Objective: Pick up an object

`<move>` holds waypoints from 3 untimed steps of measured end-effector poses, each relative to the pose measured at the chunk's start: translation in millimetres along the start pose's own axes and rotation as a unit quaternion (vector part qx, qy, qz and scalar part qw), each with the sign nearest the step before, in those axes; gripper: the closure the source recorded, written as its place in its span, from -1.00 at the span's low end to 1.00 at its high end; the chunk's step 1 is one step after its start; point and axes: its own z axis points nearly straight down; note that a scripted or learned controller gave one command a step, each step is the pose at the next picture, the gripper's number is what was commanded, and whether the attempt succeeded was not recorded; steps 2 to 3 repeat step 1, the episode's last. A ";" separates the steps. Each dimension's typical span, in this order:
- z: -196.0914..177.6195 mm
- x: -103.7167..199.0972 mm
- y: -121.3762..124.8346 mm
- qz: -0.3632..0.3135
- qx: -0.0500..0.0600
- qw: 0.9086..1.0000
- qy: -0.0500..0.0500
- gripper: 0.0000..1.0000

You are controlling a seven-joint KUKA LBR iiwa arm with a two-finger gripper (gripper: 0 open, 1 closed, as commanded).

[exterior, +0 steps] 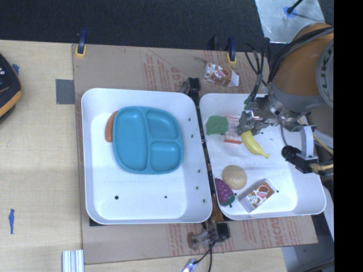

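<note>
The banana [253,144] lies tilted in the right bin [306,200], right of frame centre, its upper end just under the gripper [249,122]; whether the claw is wide or narrow, I cannot tell. A green leaf [216,124] lies beside it; a blue plate [148,139] fills the left bin [142,208].

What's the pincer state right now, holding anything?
Pincer: low in the right bin, at the top end of the yellow banana; open or shut cannot be told, no confirmed hold.

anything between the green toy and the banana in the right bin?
Yes: in the camera view, a small clear packet with red edge lies between the green toy and banana, by the gripper.
</note>
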 end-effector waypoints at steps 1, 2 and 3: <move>-46.3 36.9 -41.9 0.001 0.001 1.000 0.001 1.00; -46.3 36.9 -41.9 0.001 0.001 1.000 0.001 1.00; -46.3 36.9 -41.9 0.001 0.001 1.000 0.001 1.00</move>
